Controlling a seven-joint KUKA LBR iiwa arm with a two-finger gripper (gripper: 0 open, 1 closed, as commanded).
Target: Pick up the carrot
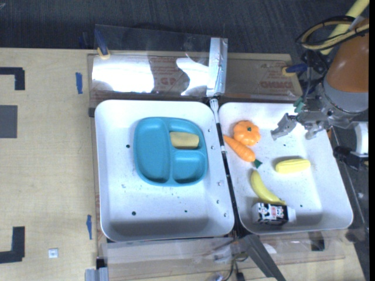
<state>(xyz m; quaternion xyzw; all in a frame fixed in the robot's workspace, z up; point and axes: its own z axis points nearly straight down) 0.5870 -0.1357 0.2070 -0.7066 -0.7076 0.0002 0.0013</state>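
The carrot lies in the right bin near its left wall, orange and slanted, with a small green tip toward the bin's middle. It touches a small orange pumpkin just behind it. My gripper hovers over the back right part of the same bin, to the right of the carrot and apart from it. Its two grey fingers are spread open with nothing between them.
The right bin also holds a yellow corn-like piece, a banana and a small black-and-white can at the front. The left bin bears a blue divided plate with a yellow piece on it.
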